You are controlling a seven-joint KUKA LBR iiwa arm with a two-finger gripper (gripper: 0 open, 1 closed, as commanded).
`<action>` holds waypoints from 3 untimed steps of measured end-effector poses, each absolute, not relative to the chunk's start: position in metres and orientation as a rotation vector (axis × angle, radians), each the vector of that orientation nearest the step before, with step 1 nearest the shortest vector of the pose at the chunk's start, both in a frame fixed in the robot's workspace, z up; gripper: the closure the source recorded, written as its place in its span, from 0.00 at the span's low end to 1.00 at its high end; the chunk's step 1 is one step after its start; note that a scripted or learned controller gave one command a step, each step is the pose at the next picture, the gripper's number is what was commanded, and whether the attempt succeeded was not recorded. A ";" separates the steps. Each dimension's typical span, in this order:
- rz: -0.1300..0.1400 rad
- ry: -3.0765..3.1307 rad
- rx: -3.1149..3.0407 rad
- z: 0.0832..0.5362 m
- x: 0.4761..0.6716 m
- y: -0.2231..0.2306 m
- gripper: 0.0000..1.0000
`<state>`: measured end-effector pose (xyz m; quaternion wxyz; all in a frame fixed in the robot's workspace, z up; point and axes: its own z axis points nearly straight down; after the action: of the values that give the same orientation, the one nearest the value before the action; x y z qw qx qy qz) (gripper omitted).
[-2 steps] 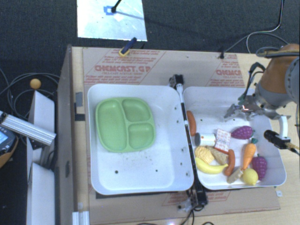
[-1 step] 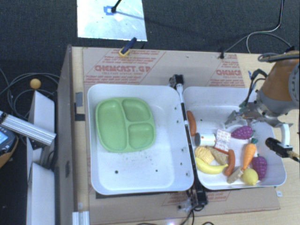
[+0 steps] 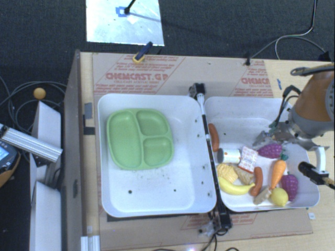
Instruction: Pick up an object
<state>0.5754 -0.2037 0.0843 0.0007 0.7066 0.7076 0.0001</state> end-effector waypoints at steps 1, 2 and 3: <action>0.003 2.222 2.216 0.095 0.577 -0.204 1.00; 0.003 2.223 2.215 0.095 0.577 -0.204 0.00; 0.001 2.221 2.220 0.084 0.533 -0.178 0.00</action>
<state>0.5335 -0.1775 0.0842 0.0007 0.7070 0.7072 0.0003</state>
